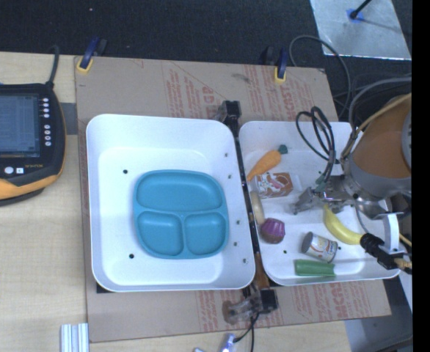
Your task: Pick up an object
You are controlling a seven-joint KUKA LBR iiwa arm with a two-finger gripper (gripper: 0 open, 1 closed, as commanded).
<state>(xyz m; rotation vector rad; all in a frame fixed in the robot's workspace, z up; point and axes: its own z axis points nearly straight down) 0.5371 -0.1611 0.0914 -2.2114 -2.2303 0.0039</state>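
The right bin (292, 134) holds several small items: an orange carrot (265, 163), a brown snack packet (276, 185), a purple round piece (272, 230), a small can (320, 247) on its side, a flat green piece (315, 268) and a yellow banana (340, 228). A thin brown stick (257, 205) lies along that bin's left wall. My gripper (308, 199) hangs low over the middle of this bin, just right of the snack packet and above-left of the banana. Nothing is visibly held in it.
The left bin (97, 196) carries a blue divided plate (180, 213). A teach pendant (17, 141) lies on the bench at the far left. Black cables (314, 127) loop over the right bin's far edge, beside the arm's orange band (380, 145).
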